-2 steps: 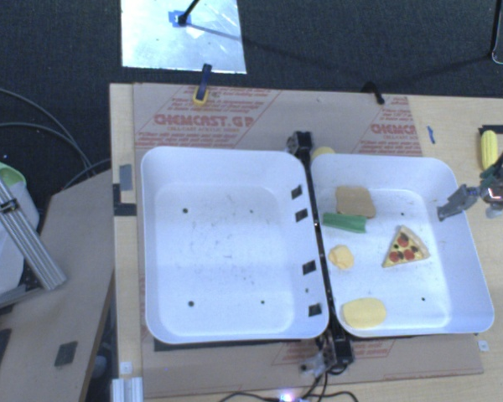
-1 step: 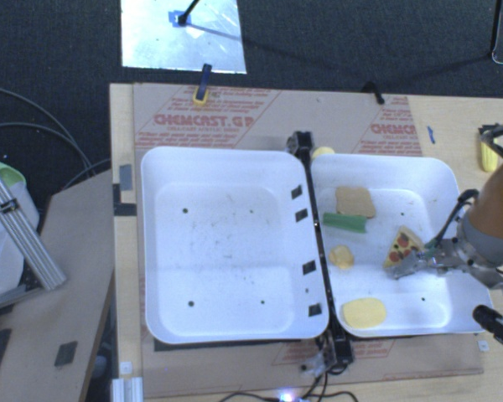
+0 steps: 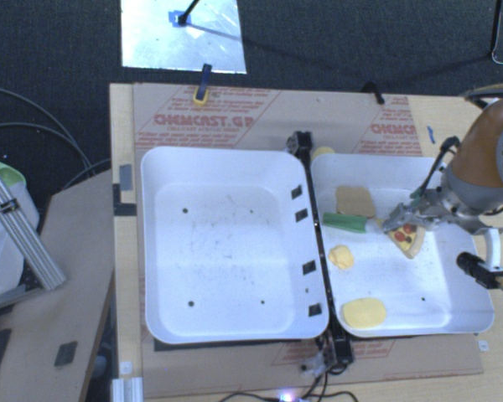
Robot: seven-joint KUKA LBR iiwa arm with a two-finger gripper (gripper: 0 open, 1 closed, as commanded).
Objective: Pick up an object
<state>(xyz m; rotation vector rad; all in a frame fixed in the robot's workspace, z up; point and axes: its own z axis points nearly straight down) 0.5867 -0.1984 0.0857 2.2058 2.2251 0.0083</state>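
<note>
Arm [image 3: 486, 162] enters from right, wrist angled down-left over right bin [image 3: 453, 312]. Gripper [image 3: 400, 222] low, touching pizza slice toy [image 3: 407, 238]; grip state cannot tell. Green piece [image 3: 345, 222], tan slab [image 3: 355, 200], two yellow pieces nearby.

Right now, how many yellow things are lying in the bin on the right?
2. A small yellow lump lies near the bin's left wall; a larger flat yellow piece lies by its near edge. The arm could be hiding more at the bin's right side.

Cardboard sheet [image 3: 235, 111] under the bins; metal plate [image 3: 183, 23] beyond it.
</note>
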